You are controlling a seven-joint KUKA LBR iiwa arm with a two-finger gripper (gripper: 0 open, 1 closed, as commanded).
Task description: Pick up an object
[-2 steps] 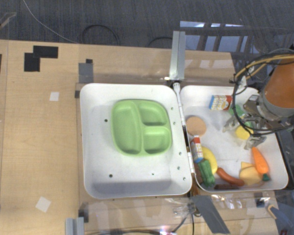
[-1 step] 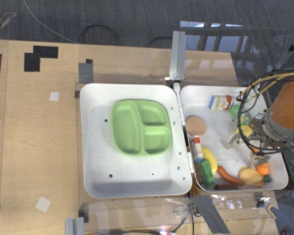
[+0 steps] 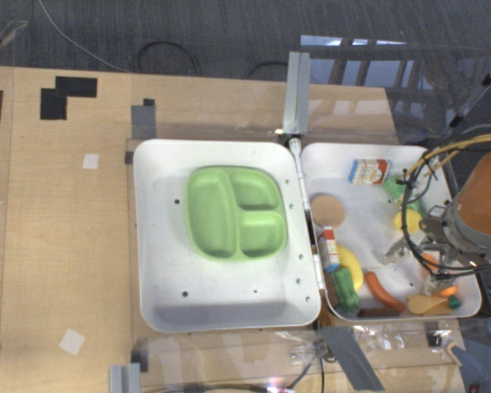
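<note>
Wooden bench (image 3: 57,244): claw (image 3: 421,252), grip unclear, perhaps above crowded right bin (image 3: 376,155); green tray (image 3: 233,211) left.

The arm (image 3: 481,207) shows a rounded orange band over a grey wrist. Black and yellow cables (image 3: 421,178) loop beside it. The gripper (image 3: 425,256) is dull metal.

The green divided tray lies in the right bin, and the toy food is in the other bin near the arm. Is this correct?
Not quite. The camera view shows the green divided tray in the left bin. The toy food is in the other bin, near the arm.
</note>
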